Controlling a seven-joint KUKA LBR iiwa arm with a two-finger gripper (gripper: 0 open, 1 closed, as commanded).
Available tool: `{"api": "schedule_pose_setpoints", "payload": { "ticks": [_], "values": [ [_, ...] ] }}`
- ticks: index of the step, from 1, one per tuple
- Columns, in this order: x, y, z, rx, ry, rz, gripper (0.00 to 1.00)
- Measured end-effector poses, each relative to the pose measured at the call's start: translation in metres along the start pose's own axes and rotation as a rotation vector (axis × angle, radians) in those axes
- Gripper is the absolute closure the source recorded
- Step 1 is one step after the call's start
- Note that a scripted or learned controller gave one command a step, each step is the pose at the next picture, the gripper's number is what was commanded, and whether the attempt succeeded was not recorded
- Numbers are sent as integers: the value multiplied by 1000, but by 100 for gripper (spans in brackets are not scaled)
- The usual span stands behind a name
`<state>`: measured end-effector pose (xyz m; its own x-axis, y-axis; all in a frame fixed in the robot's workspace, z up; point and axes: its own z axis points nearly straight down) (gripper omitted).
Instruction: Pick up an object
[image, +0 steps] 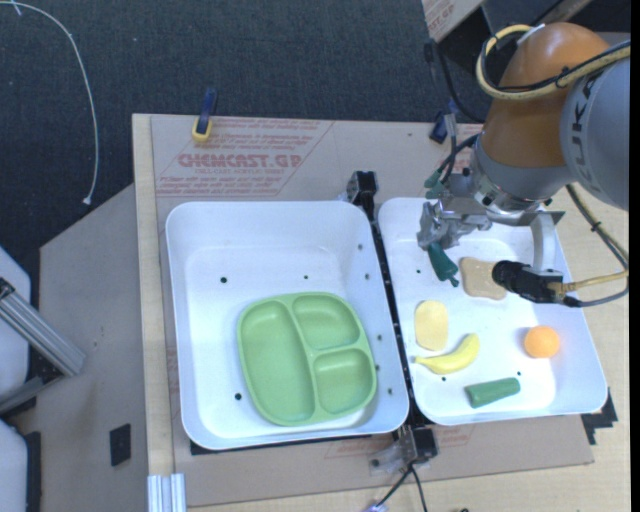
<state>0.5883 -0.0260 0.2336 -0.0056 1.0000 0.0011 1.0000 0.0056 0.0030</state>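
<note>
My gripper (441, 266) hangs over the upper left part of the right bin (575, 395), pointing down at the bin floor. Just to its right lies a tan bread-like slice (480, 279), close to the gripper tip. Below it rests a pale yellow rounded piece (432, 324), with a yellow banana (450, 355) next to that. An orange ball (541, 342) sits toward the right wall, and a green block (492, 391) lies near the front edge. I see nothing held in the gripper.
The left bin (190, 300) holds a green divided plate (305, 355) in its front half. A black ridge (385, 290) separates the two bins. The arm's grey and orange body (540, 100) looms over the back of the right bin.
</note>
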Motion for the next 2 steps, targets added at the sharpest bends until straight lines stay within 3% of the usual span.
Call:
{"api": "schedule_pose_setpoints", "payload": {
  "ticks": [2],
  "values": [
    [114,5,12,5,0,0,100]
  ]
}}
